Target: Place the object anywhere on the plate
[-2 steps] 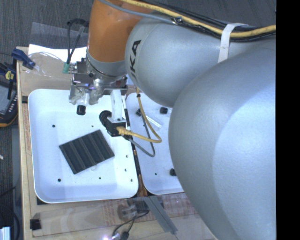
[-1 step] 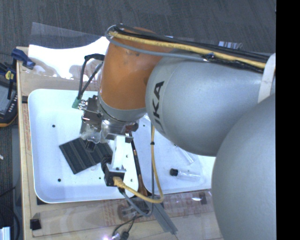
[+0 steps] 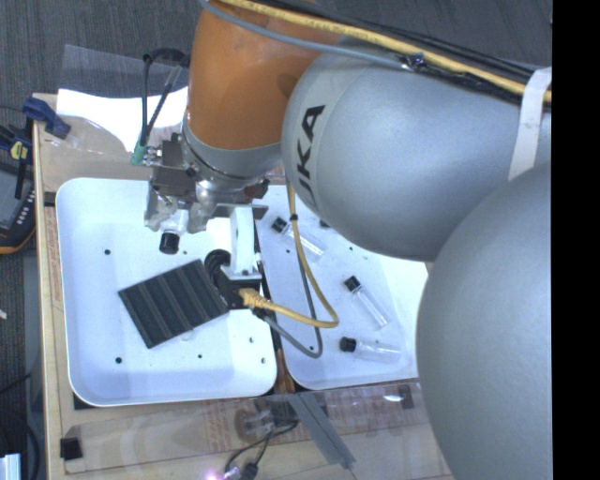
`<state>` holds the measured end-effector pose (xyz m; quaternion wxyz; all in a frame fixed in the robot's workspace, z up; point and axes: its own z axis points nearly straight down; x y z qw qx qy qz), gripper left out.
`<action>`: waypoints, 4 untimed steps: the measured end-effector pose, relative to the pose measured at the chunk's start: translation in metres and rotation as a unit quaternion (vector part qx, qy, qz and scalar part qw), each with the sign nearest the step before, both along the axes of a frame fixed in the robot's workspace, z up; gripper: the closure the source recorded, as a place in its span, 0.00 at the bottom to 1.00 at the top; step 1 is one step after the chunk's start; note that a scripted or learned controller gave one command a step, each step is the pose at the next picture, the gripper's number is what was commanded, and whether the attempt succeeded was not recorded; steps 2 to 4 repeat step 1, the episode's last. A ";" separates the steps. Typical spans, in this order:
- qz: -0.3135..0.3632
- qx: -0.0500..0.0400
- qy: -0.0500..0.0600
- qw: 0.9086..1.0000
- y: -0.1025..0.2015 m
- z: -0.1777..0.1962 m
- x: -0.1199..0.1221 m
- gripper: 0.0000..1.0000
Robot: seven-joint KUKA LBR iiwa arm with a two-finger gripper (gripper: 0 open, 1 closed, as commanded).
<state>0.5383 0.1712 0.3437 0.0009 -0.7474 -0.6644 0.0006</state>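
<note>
Small black object just under gripper, near ribbed plate

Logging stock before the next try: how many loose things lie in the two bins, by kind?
Clear black-capped tubes: 3
Dark ribbed plate: 1
Small black piece: 1
Total: 5

A wooden bench (pale) stands on dark carpet.
</note>
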 end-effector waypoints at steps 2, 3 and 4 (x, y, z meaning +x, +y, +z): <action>-0.074 -0.002 0.003 0.997 -0.098 -0.154 -0.060 1.00; -0.074 -0.002 0.003 0.997 -0.098 -0.154 -0.060 1.00; -0.074 -0.002 0.003 0.997 -0.098 -0.154 -0.060 1.00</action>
